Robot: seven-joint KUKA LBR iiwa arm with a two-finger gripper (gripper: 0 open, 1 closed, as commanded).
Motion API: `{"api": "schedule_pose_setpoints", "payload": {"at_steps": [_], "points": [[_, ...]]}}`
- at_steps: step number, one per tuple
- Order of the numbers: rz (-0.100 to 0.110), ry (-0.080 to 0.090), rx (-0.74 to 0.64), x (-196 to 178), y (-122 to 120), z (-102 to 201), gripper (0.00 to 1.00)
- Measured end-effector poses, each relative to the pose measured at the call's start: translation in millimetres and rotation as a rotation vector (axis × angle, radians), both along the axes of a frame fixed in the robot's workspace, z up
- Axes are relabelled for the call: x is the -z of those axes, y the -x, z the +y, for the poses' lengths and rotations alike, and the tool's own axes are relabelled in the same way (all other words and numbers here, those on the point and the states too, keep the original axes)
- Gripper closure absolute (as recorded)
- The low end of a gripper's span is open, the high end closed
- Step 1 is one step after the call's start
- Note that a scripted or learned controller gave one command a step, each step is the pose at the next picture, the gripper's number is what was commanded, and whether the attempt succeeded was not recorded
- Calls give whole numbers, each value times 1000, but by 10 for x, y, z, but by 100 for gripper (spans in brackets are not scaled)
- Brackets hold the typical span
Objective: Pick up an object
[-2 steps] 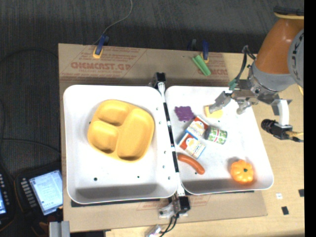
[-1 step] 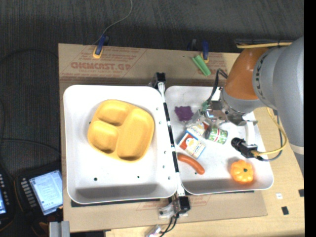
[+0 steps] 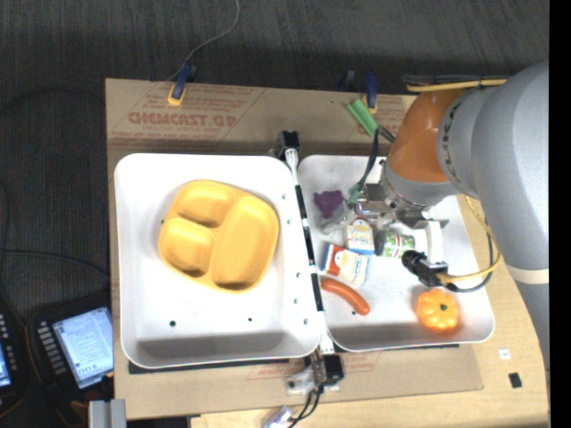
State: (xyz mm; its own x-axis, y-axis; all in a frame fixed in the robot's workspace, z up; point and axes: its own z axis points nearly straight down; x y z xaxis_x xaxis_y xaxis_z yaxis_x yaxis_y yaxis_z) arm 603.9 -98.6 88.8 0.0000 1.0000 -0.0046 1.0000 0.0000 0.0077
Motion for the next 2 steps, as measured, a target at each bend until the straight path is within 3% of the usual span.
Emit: {"api": "schedule_pose_setpoints", "payload": {"at_steps": [1, 2], "points": [[-3, 0, 0, -109, -11, -2, 100], [5, -4, -2, -1296, 189, 626, 100]]}}
